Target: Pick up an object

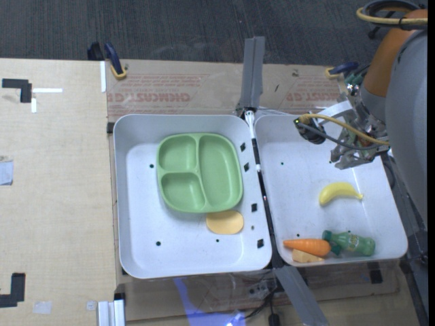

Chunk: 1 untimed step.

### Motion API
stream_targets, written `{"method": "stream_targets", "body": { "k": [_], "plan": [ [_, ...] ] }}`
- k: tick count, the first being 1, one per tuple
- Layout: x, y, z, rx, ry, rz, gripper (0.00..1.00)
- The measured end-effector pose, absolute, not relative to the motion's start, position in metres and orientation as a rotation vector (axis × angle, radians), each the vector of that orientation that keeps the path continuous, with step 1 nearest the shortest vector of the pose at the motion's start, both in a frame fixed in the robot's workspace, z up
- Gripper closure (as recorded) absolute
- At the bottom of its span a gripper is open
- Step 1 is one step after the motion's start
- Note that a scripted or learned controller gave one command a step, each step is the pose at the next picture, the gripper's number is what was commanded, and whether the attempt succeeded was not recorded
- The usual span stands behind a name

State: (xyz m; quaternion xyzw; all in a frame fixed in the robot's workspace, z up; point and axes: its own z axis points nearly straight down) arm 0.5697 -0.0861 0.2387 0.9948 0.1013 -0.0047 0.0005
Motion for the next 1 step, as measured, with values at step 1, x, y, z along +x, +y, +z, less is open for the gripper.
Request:
{"method": "stream_targets", "body": {
  "k": [1],
  "plan": [
    [0.6294, -0.0532, 0.1882, 3.124, 0.317, -0.010, 1.00]
  ]
}}
